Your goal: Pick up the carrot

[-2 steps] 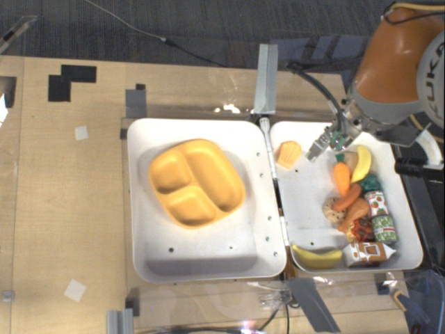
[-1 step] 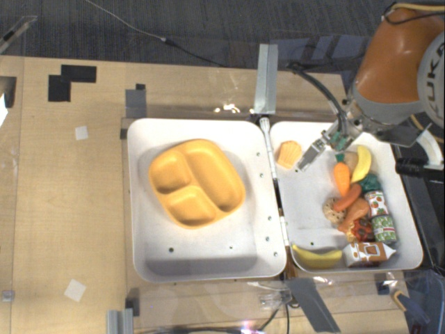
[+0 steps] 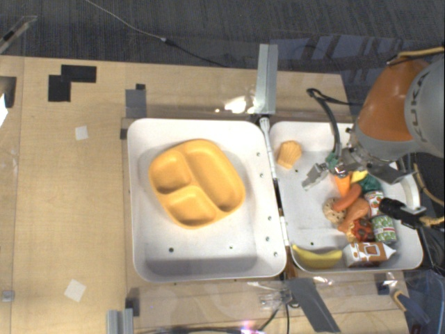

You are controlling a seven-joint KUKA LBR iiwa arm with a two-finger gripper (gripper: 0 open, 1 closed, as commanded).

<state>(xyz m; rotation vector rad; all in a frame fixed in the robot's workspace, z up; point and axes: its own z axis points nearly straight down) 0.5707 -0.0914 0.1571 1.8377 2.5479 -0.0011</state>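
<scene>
Orange carrot (image 3: 343, 184) sits in the right bin (image 3: 306, 214), at the 12 o'clock end of a pile of toy food (image 3: 361, 221). The jaws (image 3: 332, 168) hang right at the carrot's top end, and I cannot tell if they are open or gripping. This looks like the grab step. Next, the jaws need to squeeze only the carrot, then lift.

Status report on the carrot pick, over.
Gripper low in right bin, at the carrot's upper end. Toy food pile crowds it.
</scene>
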